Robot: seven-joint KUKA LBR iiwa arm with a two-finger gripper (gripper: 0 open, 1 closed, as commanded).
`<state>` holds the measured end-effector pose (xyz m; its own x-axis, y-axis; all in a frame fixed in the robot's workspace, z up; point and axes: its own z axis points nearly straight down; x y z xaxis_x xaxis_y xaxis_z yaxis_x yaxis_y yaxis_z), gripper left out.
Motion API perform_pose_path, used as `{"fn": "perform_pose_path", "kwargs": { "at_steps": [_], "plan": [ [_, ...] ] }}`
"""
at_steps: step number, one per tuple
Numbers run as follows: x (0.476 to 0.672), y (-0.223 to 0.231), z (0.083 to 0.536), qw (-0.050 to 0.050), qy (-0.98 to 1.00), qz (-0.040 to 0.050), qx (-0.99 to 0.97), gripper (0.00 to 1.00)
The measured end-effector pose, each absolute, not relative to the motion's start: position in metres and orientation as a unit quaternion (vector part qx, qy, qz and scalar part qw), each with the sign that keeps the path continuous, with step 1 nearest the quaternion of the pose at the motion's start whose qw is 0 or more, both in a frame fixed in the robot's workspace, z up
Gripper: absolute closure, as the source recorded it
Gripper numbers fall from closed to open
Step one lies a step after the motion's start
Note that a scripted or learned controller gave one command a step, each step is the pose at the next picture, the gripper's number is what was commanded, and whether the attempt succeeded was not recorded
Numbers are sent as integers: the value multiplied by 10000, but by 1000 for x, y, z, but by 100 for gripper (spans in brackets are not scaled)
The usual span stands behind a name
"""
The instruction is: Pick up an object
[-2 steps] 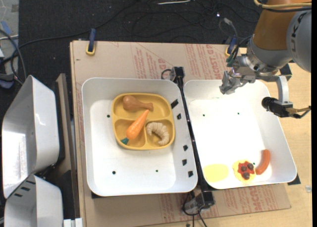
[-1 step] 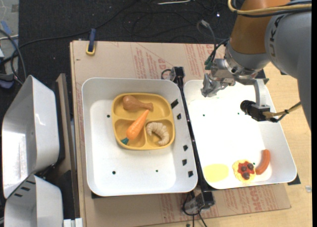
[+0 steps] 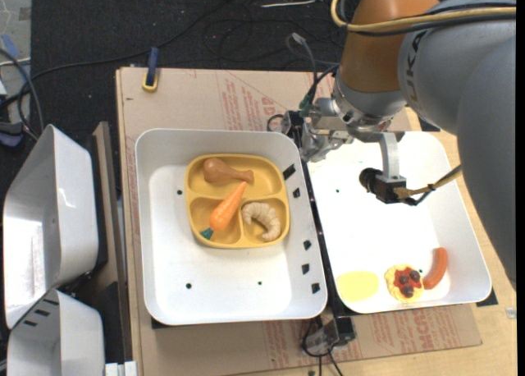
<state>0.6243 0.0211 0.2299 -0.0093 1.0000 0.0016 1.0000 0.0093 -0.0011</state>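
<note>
Sausage (image 3: pixel 435 268) lies diagonal, upper end pointing right; jaws' state cannot be told

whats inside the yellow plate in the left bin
The yellow plate holds a chicken drumstick, a carrot and a shrimp, one per compartment. Nothing covers them.

A brown cardboard-covered desk (image 3: pixel 205 95) occupies the centre of the frame, with red lettering printed across its top. A small yellow-and-blue clamp (image 3: pixel 151 71) sits at the desk's upper left corner. Black cables (image 3: pixel 205 25) trail over the dark floor along the top of the frame. Two white plastic containers (image 3: pixel 41 202) stand at the left edge, tilted.
</note>
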Motion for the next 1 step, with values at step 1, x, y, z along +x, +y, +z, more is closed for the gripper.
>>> {"fn": "perform_pose_path", "kwargs": {
  "at_steps": [1],
  "plan": [
    [632,86,230,-1,-7104,-12,-7038,100]
  ]
}}
